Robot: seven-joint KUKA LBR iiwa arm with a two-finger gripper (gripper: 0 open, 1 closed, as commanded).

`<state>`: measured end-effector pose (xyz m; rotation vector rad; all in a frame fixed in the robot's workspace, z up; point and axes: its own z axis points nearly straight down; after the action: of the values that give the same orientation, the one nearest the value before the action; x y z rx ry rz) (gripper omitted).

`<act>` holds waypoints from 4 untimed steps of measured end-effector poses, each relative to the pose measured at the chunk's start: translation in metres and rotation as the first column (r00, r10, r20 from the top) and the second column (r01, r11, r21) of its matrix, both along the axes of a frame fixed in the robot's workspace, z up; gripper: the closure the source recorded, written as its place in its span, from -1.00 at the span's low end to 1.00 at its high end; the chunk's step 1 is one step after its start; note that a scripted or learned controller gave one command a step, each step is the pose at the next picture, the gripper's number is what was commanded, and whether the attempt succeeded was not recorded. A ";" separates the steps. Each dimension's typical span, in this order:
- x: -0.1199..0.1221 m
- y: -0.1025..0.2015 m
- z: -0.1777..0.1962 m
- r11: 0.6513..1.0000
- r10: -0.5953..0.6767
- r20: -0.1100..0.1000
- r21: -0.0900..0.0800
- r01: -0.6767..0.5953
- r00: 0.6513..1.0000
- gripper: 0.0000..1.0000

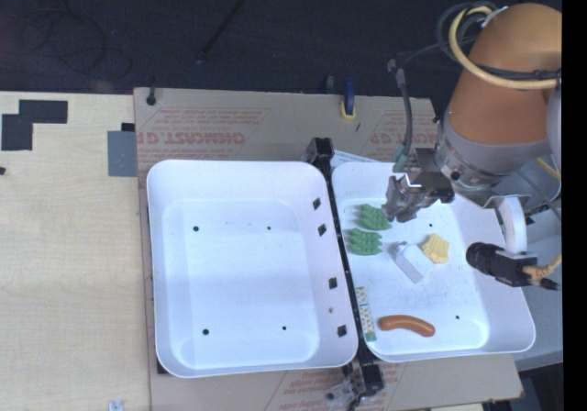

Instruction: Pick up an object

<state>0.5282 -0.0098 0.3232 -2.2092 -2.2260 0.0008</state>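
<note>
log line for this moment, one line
two-finger gripper low in right white bin | beside upper green ridged piece | nothing seen held

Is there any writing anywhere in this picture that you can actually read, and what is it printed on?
Red print on the brown cardboard sheet above the left bin: upside down and blurred, not readable for certain.
Red print on the cardboard's front edge: too small to read.
The toys in the right bin carry no legible text.
</note>
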 end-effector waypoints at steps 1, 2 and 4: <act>-0.055 0.077 0.018 1.000 0.001 -0.001 -0.001 -0.001 1.000 1.00; -0.053 0.024 -0.056 1.000 -0.013 -0.006 -0.005 0.013 1.000 1.00; -0.044 0.032 -0.001 1.000 -0.002 0.015 -0.001 0.002 1.000 1.00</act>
<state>0.4839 0.0221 0.3224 -2.2189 -2.2322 -0.0139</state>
